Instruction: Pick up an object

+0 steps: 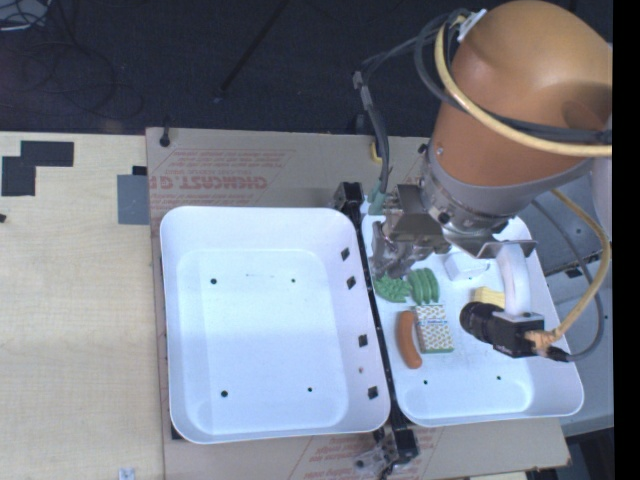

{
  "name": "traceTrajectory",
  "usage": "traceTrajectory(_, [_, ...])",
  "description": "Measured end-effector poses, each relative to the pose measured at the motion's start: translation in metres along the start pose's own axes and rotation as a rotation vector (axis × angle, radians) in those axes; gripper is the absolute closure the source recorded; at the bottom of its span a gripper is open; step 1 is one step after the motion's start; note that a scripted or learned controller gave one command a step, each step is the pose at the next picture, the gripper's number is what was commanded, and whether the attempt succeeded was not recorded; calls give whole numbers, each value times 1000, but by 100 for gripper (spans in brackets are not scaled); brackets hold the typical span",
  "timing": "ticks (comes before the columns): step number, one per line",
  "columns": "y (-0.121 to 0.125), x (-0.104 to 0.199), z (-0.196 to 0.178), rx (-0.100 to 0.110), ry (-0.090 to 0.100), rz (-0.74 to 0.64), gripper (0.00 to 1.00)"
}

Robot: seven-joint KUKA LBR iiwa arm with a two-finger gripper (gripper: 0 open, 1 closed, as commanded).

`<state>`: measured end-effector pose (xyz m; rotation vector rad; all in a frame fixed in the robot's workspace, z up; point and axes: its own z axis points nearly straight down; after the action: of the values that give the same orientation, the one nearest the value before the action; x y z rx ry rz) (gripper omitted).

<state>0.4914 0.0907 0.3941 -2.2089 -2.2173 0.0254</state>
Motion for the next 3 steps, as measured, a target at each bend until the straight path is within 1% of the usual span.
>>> traceTrajectory(1, [-17, 65, -50, -20, 5, -4, 100])
traceTrajectory(2, [4, 110, -118, -23, 5, -1, 100])
traceTrajectory(3, [-2, 92, 62, 1, -5, 5, 100])
